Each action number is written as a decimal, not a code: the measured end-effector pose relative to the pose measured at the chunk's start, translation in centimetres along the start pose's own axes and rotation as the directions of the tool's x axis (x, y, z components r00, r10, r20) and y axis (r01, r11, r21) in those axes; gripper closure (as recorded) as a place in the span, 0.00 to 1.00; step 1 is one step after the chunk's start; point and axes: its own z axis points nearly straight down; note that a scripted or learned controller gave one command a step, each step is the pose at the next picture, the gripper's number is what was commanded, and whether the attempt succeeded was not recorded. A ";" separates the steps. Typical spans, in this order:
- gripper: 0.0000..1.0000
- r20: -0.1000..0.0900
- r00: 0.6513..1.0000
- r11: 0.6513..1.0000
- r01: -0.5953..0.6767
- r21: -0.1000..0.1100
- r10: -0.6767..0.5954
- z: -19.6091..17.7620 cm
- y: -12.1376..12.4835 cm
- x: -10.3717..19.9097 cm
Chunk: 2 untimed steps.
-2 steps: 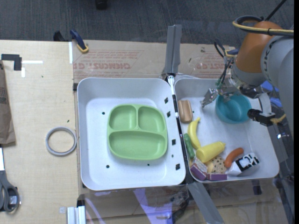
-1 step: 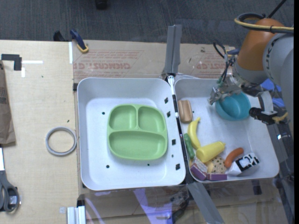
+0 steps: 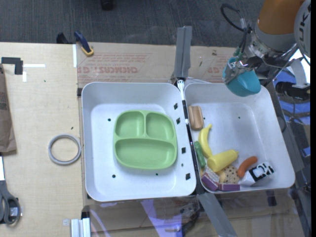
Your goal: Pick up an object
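My gripper (image 3: 240, 65) hangs over the far edge of the right bin (image 3: 256, 127), with the arm's orange band above it. It is shut on a teal cup (image 3: 243, 83), which hangs tilted from the fingers above the bin's back rim. Down in the right bin's front left lie a tan block (image 3: 196, 117), a banana (image 3: 205, 139), a yellow piece (image 3: 222, 158), an orange carrot (image 3: 247, 166), a black-and-white toy (image 3: 260, 172) and purple pieces (image 3: 211, 181). All of these lie well apart from the gripper.
The left bin (image 3: 96, 132) holds a green divided plate (image 3: 145, 139). On the bench to the left are a tape ring (image 3: 64, 148), scissors (image 3: 9, 209) and a brown bag (image 3: 6, 113). A grey post (image 3: 183, 51) stands behind the bins' shared wall.
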 end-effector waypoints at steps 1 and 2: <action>1.00 -0.001 0.952 0.952 0.305 0.001 -0.305 0.9 -2.8 2.1; 0.00 0.000 0.952 0.952 0.305 0.000 -0.305 0.9 -2.8 2.1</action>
